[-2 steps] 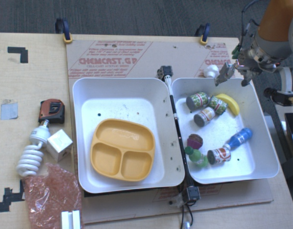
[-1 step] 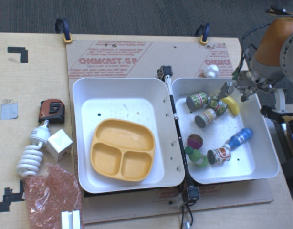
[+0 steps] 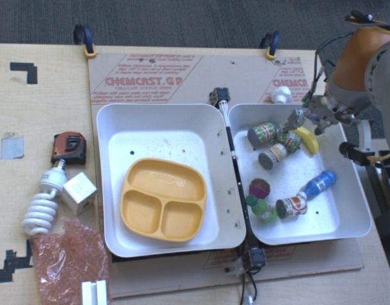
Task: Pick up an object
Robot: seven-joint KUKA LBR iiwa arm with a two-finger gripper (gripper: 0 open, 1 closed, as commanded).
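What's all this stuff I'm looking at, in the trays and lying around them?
bins: 2, white, side by side on the bench
divided plate: 1, yellow-orange, in the left bin
small cans: 4, green, grey and red-white labels, right bin
banana: 1, yellow, right bin, by the upper cans
bottle: 1, blue, lying in the right bin
toy fruit: 1 purple with 1 green piece below it, right bin's left side
spiral light bulb: 1, white, left of the bins
small box: 1, white, beside the bulb
tape measure: 1, black-orange, above the bulb
mesh bag: 1, reddish, lower left
clamps: 2, blue-yellow, board's far edge
arm: 1, grey with orange band, right
tool: 1, over the right bin's upper cans
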